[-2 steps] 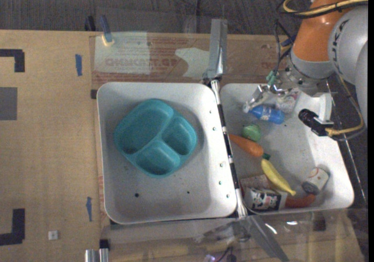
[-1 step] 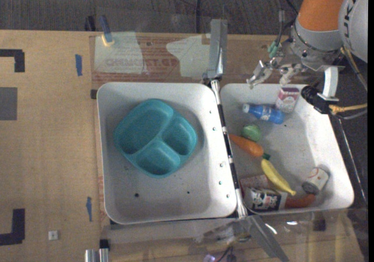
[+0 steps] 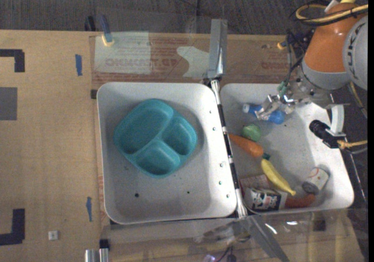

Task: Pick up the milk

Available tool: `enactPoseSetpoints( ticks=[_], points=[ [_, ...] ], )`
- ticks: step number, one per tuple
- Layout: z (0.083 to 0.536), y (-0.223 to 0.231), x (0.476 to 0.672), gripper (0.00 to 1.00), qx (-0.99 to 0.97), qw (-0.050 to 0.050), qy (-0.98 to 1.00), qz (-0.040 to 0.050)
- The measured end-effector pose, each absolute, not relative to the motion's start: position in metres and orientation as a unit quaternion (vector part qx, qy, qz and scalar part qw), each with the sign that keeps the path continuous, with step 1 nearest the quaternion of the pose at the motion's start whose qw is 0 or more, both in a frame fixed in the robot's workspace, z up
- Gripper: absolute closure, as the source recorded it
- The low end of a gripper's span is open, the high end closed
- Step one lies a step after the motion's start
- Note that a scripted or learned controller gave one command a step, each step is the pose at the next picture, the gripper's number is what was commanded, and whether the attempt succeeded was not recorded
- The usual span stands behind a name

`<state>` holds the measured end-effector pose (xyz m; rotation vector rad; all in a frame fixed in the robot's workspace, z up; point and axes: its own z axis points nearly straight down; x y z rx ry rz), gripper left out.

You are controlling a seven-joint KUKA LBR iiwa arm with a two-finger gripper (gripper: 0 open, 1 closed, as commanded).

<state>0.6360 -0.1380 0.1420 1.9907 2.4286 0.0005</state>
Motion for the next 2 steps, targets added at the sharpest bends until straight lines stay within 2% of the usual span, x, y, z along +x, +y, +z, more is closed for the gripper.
enactPoseSetpoints(
  ticks=[1, 2],
  points=[
    [0.088, -0.179, 0.613, 0.0, 0.546, 0.003, 0.838, 0.0014],
    [0.101, -0.182, 0.615, 1.0, 0.548, 0.008, 0.837, 0.0023]
  ],
)
